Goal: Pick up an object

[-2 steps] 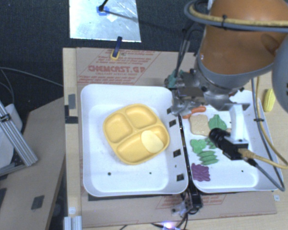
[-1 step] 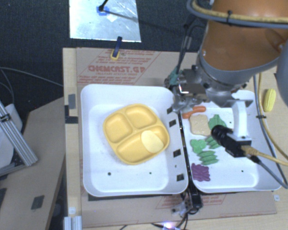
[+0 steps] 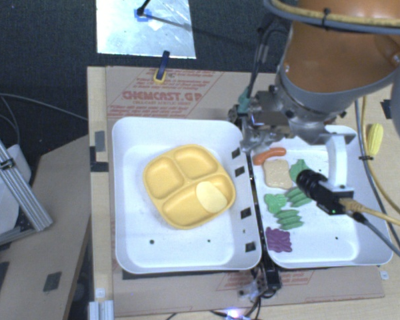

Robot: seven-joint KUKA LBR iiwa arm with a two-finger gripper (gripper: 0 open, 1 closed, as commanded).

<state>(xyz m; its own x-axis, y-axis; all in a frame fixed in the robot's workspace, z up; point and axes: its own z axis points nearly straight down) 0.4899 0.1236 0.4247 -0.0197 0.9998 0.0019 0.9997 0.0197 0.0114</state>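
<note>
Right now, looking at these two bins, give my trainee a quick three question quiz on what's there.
1. True or false: the yellow divided plate sits in the left bin.
2. Which item lies nearest the front edge of the right bin? A) orange sausage B) purple grapes C) bread slice
3. Fill in: the pale yellow disc rests in a compartment of the ____.

Key: 1 true; 2 B; 3 plate.
</note>
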